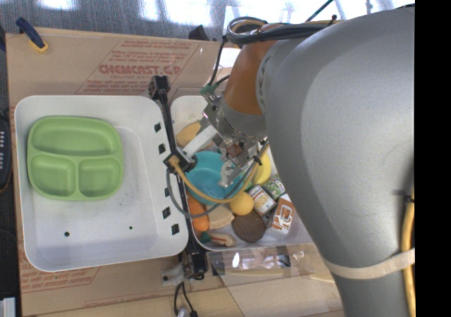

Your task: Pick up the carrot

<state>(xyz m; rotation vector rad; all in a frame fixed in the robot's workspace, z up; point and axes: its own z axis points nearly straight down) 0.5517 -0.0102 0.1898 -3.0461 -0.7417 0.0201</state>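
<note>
While the arm leans in from the right over the right bin, I see its gripper low above the teal bowl in the middle of that bin's clutter. From my feed I cannot tell the state of the claw or whether it has hold of anything. I see the carrot at the bin's near left side, just below the bowl and beside a tan piece. A yellow lemon lies near it. The left bin holds 1 green divided plate.
</note>
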